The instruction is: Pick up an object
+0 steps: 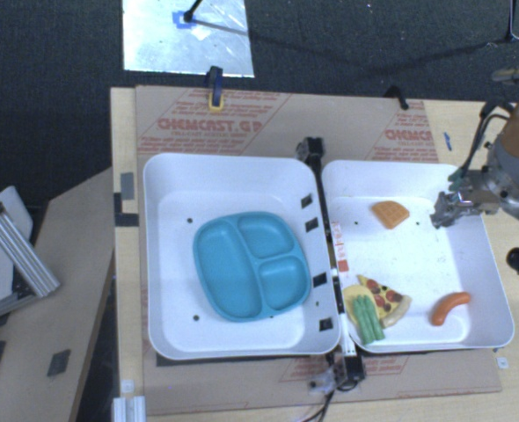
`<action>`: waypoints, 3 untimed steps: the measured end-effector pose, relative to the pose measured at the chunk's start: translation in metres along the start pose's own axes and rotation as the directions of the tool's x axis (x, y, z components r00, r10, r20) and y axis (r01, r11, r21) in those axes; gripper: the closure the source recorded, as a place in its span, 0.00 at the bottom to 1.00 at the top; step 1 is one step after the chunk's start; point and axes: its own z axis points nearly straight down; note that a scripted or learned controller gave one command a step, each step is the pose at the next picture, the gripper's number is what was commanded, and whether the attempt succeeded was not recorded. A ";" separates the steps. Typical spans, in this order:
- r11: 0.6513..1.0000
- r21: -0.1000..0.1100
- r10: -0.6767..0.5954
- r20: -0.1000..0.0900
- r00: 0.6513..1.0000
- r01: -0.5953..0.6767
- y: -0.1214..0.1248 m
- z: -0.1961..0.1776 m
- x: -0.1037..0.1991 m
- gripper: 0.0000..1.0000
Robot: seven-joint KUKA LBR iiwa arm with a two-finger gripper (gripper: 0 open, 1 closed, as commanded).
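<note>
In the camera view, two shallow white bins sit side by side on the tabletop (123, 112); the left bin (167, 183) holds a blue sectioned plate (249, 265), lying flat near its middle, with three compartments facing up; the right bin (484, 262) holds four small food items, all apart from the arm. An orange-tan piece like a bread slice (391, 213) lies toward the far side of the right bin; a toy pizza slice (386, 299) rests near the front left corner, with a green bean-like piece (366, 316) touching it on its left side; an orange-red sausage (449, 307) lies near the front right corner, well apart from the pizza slice. The arm comes in from the right, and its end effector (447, 207) hangs over the far right part of the right bin, near the bread slice but not touching it; whether its fingers are spread or closed I cannot tell; nothing is seen between them.
</note>
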 end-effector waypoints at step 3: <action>1.000 0.003 -0.001 -0.002 1.000 0.001 0.011 0.015 0.167 1.00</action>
